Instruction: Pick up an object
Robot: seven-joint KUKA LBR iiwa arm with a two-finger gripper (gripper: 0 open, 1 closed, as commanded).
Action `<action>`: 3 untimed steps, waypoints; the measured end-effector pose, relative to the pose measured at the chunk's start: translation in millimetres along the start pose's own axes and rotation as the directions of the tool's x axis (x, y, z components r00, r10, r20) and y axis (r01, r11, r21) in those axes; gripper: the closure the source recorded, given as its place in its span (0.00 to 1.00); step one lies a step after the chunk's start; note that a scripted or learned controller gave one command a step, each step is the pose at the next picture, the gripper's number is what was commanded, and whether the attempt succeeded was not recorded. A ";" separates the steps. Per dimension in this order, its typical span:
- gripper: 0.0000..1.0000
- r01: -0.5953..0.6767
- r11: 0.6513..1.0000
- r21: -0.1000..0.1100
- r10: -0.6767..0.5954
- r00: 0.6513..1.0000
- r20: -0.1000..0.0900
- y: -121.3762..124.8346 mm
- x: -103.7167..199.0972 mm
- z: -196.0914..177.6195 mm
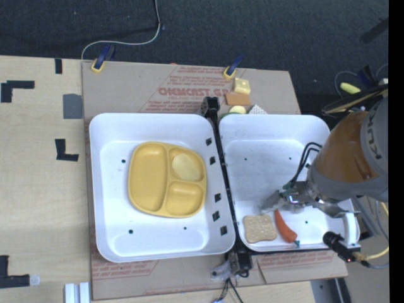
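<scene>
KUKA arm: grey body, orange band, metal gripper

The arm (363,160) shows a broad, rounded orange band under a pale grey casing that bears part of dark lettering at the frame's edge. A thin black cable loops along its left flank down toward the wrist. The gripper (285,198) is small, silvery-grey metal with darker parts, and its details are too small to make out.

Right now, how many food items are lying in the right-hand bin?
2. A slice of bread lies near the right bin's front edge, and a carrot lies just right of it, below the gripper. The arm may hide more.
</scene>
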State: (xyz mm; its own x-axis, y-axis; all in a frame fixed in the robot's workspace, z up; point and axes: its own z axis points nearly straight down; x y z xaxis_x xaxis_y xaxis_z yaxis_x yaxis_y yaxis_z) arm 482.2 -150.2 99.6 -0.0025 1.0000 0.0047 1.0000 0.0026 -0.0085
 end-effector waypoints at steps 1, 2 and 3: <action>1.00 -0.002 1.000 -0.005 0.002 1.000 0.002 0.7 -1.9 -15.4; 0.00 -0.002 1.000 -0.004 0.002 1.000 0.002 0.5 -1.8 -14.9; 0.00 -0.001 1.000 -0.009 0.001 1.000 0.007 1.7 43.5 15.9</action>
State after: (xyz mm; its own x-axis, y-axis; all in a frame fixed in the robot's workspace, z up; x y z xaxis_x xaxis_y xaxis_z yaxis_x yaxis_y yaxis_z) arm 483.7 -106.7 83.9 -0.0016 1.0000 -0.0026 1.0000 0.0016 0.0005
